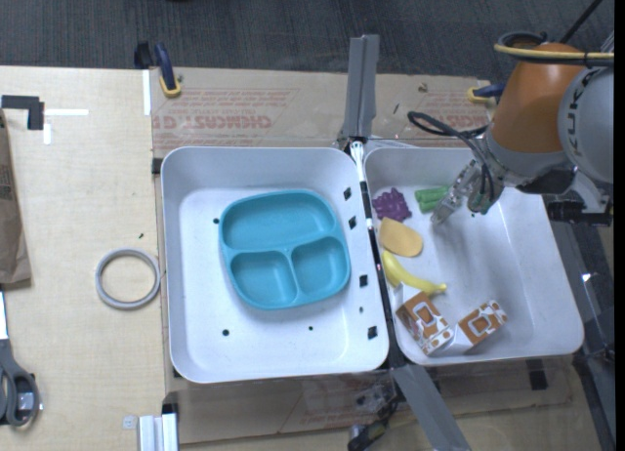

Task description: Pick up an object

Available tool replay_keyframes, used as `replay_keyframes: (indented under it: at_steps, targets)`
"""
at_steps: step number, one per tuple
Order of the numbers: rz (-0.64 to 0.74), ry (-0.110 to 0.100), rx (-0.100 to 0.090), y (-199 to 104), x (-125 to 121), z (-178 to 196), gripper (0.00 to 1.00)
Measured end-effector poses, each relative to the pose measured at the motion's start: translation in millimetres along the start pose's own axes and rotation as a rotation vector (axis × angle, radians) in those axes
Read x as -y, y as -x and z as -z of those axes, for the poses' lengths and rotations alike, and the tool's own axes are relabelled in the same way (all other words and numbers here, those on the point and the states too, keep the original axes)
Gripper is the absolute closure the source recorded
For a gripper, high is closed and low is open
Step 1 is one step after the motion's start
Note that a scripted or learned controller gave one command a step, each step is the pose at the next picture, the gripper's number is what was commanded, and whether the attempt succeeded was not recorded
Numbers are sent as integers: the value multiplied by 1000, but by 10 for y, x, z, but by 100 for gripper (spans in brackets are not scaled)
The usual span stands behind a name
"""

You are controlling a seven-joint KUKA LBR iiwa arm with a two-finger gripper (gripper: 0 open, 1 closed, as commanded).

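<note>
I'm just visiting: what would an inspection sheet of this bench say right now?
Surface: pale wooden bench bearing two white bins.
Job's things: right bin holds purple grapes, a green piece, a yellow-orange piece, a banana and two orange-patterned boxes.
Clutter: blue divided tray in left bin; tape ring; scissors.
Grippers: tool low over the right bin, beside the green piece.
Cables: black cable near the arm.
Surroundings: dark floor.

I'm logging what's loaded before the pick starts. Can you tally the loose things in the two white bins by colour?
Blue: 1, the blue plastic divided tray in the left bin
Purple: 1, the purple grape-like bunch
Green: 1, the small green block
Yellow: 2, the yellow-orange rounded piece and the yellow banana
Orange-and-white: 2, the patterned box and the patterned cube
Total: 7
</note>
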State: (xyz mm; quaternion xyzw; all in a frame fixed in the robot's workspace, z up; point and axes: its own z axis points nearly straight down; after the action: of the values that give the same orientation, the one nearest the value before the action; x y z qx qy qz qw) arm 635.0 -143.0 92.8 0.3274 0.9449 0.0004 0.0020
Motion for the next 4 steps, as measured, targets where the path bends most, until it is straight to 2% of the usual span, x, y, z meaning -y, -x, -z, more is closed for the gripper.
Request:
replay_keyframes:
  at_steps: [1, 2, 3, 4]
  targets:
    - [-286, -1, 1, 293, 89, 355, 0]
    - [-592, -3, -2, -92, 266, 688, 0]
    - [-589, -3, 0, -85, 264, 779, 100]
    - [-589, -3, 0, -86, 264, 779, 0]
